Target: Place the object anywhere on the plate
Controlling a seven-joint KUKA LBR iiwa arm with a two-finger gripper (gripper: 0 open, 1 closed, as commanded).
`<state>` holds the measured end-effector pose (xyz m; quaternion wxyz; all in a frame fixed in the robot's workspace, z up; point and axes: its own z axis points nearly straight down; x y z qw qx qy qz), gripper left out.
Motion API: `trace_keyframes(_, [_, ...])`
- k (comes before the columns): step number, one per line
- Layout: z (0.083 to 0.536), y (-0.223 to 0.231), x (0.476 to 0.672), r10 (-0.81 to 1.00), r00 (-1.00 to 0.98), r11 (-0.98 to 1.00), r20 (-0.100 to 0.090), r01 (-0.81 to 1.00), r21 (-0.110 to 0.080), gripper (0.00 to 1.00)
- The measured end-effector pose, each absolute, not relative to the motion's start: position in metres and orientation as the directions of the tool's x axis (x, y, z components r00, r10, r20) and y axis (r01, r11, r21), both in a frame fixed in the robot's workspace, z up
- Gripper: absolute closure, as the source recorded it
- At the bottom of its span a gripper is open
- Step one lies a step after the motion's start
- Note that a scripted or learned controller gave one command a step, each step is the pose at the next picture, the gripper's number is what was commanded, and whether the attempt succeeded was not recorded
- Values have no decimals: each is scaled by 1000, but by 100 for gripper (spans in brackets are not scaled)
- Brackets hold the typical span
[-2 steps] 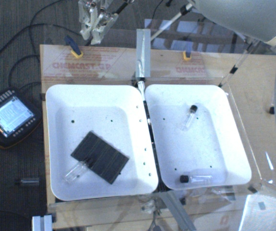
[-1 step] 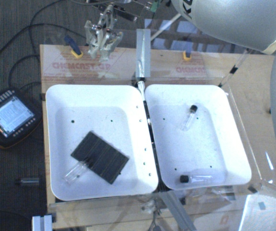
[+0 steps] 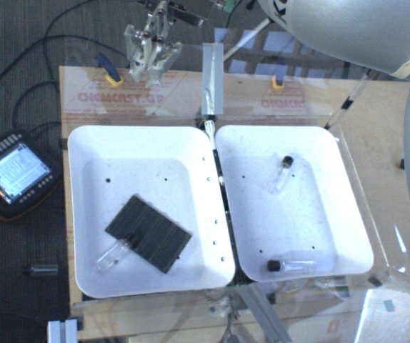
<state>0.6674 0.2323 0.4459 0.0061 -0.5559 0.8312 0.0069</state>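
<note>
a: checking the camera view now. gripper (image 3: 151,48) is hanging over the far edge of the surface, beyond the left bin (image 3: 83,191). fingers look spread, nothing between them.

b: where's the object?

a: clear vial (image 3: 112,254) lies on its side in the left bin. one end touches the near-left edge of the dark plate (image 3: 149,233), the rest sits on the bin floor. i'd call that beside the plate, not on it. can't tell if the tip overlaps.

b: so not done?

a: my read is no, or marginal at best. a round vial probably rolls, which would explain it sitting at the edge.

b: other candidates?

a: two black-capped vials in the right bin (image 3: 348,191), one mid-bin (image 3: 280,174), one by the near wall (image 3: 291,265), both well apart from the plate.
</note>
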Motion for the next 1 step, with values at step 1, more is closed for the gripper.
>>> trace_keyframes(1, [421, 224, 669, -981, -192, 192, -2, -981, -1, 100])
